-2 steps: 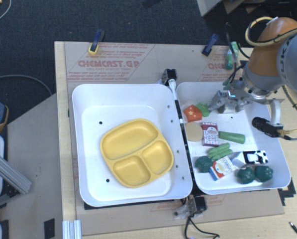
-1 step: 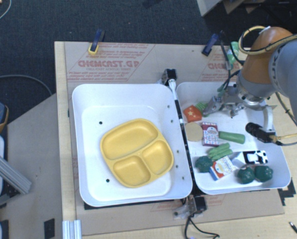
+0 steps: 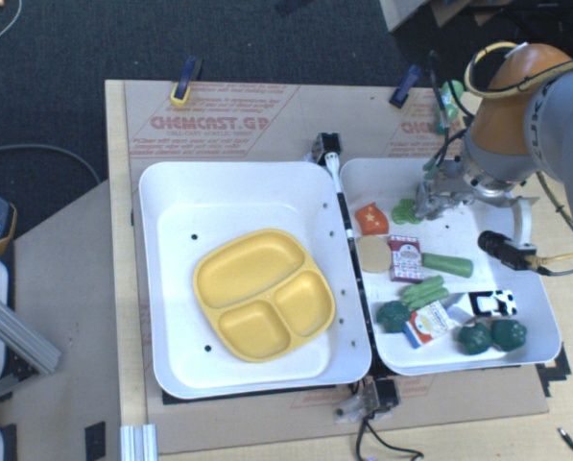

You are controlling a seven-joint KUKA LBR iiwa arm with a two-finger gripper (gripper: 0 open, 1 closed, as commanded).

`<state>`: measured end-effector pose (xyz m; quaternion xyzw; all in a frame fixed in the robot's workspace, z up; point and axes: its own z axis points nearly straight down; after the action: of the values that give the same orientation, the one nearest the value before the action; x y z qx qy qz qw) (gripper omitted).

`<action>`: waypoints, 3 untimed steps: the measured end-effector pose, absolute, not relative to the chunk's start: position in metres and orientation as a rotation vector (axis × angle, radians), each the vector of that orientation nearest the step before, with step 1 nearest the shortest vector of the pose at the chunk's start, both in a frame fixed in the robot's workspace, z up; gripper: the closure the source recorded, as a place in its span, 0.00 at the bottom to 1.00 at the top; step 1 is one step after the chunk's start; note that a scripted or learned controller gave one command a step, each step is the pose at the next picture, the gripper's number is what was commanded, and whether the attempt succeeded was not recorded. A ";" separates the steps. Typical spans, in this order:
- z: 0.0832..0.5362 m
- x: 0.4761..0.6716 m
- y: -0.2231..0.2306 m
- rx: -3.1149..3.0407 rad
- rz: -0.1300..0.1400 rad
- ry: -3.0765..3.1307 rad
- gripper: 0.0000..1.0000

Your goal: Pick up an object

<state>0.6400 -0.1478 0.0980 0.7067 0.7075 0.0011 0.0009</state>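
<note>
Dark carpet is showing around a cardboard-topped desk (image 3: 219, 113), on which two shallow white bins are sitting side by side. Lying in the left bin (image 3: 171, 200) is a yellow divided plate (image 3: 263, 294), and nothing else is keeping it company. All the loose pieces are crowding the right bin (image 3: 545, 339): an orange-red piece (image 3: 371, 220) near the dividing wall, a beige disc (image 3: 372, 254) just below it, a small red packet (image 3: 405, 258), a green cylinder (image 3: 446, 264), a red, white and blue carton (image 3: 428, 324), a black-and-white block (image 3: 493, 303) and dark green clumps (image 3: 491, 336) toward the front edge.

Reaching in from the right, the arm is hanging its claw (image 3: 438, 198) over the far part of the right bin, just beside a small light green piece (image 3: 406, 209). Whether the claw is spread or closed is something I cannot tell at this angle, and nothing is visibly sitting in it.

Judging by this, the task is sitting at the approach step, with no object lifted yet. The light green piece is looking like the likeliest target, since it is lying nearest the claw. What the next move is calling for is a clean descent centred on that piece, closing around it alone and keeping off the orange-red piece nearby, then a straight lift clear of the bin wall.
</note>
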 end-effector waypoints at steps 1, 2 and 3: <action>0.159 0.642 -0.139 2.215 0.006 2.219 1.00; 0.203 0.642 -0.141 2.215 0.006 2.218 1.00; 0.227 0.643 -0.141 2.216 0.005 2.219 1.00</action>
<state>0.6431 -0.1415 0.2271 0.7067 0.7075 0.0017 0.0027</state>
